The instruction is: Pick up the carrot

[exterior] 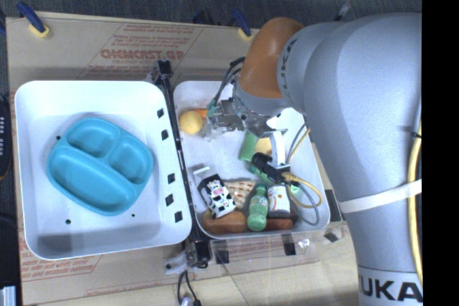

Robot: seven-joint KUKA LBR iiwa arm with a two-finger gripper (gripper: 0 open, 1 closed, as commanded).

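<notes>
Two shallow white bins sat side by side on the worktop (107,46), divided by a black hinge strip. The left bin (36,154) held a single thing: a turquoise compartment plate (100,163), with three hollows, lying flat near the bin's middle.

The right bin (315,183) was the crowded one. Taking the green bottle (257,211) at its near edge as the landmark: just beside it, on the arm's side, stood a brown-capped bottle (279,201) with a pale label. On the bottle's other side lay a small black-and-white cow-patterned carton (217,197), and a long brown bread-like piece (229,223) ran along the bin's near wall under both. A light green block (249,147) lay farther back from the bottle, toward the bin's middle. Well beyond the bottle, by the bin's far left side, rested a yellow lemon-like fruit (191,122).

The pincer (228,117) hung low over the far part of the right bin, just beside the yellow fruit, beneath the arm's orange band (267,57). A small sliver of orange (212,111) showed at the pincer's left edge, between it and the fruit; that may have been the carrot, but it was too hidden to be sure. Whether the pincer's tips were apart or together, I could not tell.
</notes>
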